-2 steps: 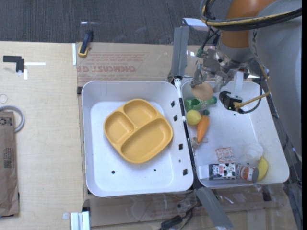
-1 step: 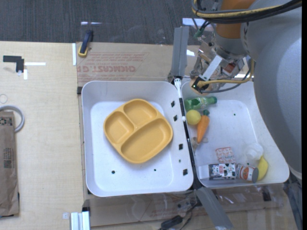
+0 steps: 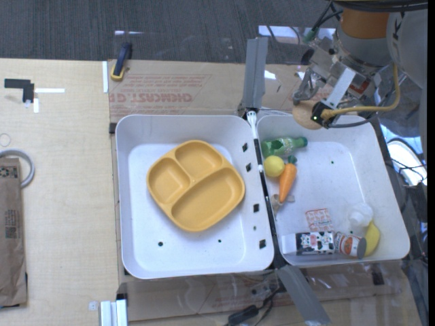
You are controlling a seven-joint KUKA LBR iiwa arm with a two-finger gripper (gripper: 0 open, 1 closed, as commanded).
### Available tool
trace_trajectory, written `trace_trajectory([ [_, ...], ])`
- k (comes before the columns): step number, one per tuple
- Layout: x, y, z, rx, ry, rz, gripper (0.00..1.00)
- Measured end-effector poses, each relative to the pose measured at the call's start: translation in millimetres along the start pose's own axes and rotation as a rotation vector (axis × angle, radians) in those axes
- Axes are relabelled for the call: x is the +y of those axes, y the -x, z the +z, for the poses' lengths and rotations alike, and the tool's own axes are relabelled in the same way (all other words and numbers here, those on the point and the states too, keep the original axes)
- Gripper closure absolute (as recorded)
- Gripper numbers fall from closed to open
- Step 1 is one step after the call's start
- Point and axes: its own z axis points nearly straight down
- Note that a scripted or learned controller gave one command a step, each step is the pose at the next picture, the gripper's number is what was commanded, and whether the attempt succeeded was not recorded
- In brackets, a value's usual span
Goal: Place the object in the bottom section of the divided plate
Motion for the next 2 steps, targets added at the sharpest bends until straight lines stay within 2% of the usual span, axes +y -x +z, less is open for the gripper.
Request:
trace_trajectory([
  [1, 1, -48, -36, -0.001, -0.001, 0.269, 1.0],
  [2, -46, -91, -5, 0.0, -0.002, 0.444, 1.0],
])
